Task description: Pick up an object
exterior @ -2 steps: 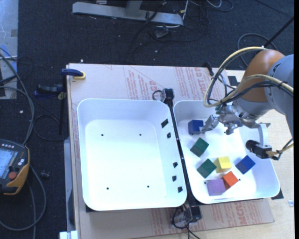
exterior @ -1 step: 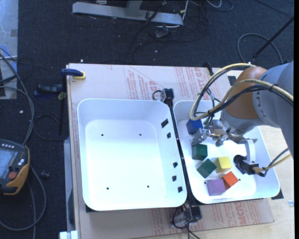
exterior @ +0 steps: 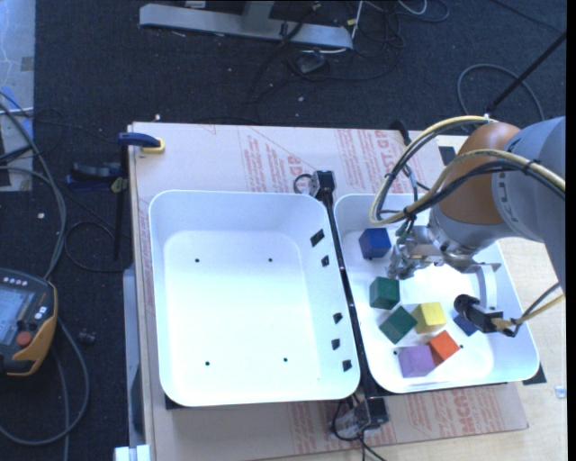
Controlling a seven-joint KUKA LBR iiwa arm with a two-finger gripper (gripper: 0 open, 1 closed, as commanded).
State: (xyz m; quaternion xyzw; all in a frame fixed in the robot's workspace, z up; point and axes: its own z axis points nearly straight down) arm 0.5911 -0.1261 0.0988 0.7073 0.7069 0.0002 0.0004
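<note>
Now arm (exterior: 504, 194) over right bin (exterior: 517, 360); green cubes (exterior: 385, 293), blue cube (exterior: 374, 242) nr wrist.

A robotics lab, by the look of it. A grey arm (exterior: 517, 180) with an orange band and looped cables reaches in from the right over two white bins (exterior: 243, 297) on a tabletop (exterior: 234, 149) of printed board. A teach pendant (exterior: 22, 324) lies at the left edge on dark carpet (exterior: 81, 81), amid loose cables (exterior: 54, 198). A metal stand base (exterior: 243, 25) sits at the top. Coloured blocks (exterior: 414, 329) fill the right bin.
</note>
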